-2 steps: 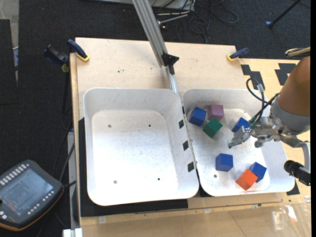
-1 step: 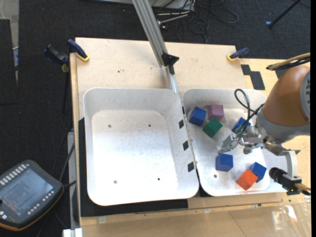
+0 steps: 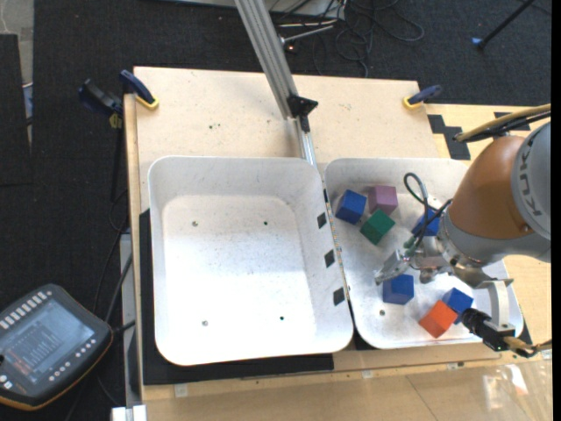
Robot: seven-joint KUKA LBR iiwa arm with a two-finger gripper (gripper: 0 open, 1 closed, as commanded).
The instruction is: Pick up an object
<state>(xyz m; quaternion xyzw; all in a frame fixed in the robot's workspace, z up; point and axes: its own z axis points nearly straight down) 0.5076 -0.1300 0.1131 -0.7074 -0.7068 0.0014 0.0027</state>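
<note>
My gripper (image 3: 401, 267) is low in the right bin (image 3: 364, 327), reaching in from the right under the grey arm and its orange band (image 3: 491, 196). A blue cube (image 3: 398, 289) lies directly in front of the gripper tip, touching or nearly touching it. Nothing is visibly held. Further back in the bin sit another blue cube (image 3: 351, 206), a pink cube (image 3: 384, 198) and a green cube (image 3: 378, 227), close together. Near the front right corner, a third blue cube (image 3: 457, 301) rests against an orange cube (image 3: 437, 319).
The left bin (image 3: 166, 235) adjoins the right bin along a shared middle wall (image 3: 331, 253). A slanted metal pole (image 3: 267, 46) rises behind the bins. Cables (image 3: 419, 196) loop beside the wrist. A teach pendant (image 3: 44, 345) lies off the bench at the lower left.
</note>
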